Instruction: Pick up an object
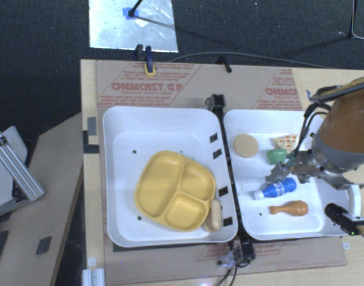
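Note:
The right bin (313,228) holds several small objects. A blue bottle (277,189) lies on its side near the middle. A brown drumstick-shaped piece (290,208) lies just in front of it. A green lump (277,155), a round tan disc (246,145) and a tan waffle-like wedge (285,141) sit toward the back. My gripper (282,173) hangs between the green lump and the blue bottle, just above the bottle's upper side. The arm's grey and orange body covers the bin's right part.
The left bin (119,159) carries a yellow divided tray (176,189), with a beige bread-like piece (214,214) against the tray's right front corner. A black divider (226,165) runs between the bins. A black fitting (342,218) sticks out at the right bin's front right.

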Available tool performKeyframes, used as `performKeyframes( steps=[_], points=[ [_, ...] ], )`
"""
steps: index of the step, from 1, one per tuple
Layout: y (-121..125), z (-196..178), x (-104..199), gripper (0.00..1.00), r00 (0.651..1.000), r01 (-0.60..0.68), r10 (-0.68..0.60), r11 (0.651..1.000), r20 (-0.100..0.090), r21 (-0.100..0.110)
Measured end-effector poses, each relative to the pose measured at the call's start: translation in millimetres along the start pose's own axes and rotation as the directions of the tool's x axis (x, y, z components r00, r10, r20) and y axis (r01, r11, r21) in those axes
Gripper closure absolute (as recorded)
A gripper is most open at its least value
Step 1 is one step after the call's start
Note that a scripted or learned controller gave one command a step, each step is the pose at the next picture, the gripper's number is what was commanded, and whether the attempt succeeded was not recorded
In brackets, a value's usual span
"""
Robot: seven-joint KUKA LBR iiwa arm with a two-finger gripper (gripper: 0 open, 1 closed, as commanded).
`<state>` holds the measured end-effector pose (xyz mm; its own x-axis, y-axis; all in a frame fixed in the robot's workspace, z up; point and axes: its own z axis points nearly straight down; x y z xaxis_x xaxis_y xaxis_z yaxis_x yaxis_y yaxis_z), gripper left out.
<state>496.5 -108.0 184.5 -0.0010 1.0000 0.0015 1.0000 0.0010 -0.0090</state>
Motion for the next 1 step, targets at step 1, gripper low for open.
performKeyframes(
  steps=[1],
  points=[
    [2.6, -4.4, -0.1, 0.0, 1.0, 0.002, -0.002, 1.0, 0.002, -0.01]
  ],
)
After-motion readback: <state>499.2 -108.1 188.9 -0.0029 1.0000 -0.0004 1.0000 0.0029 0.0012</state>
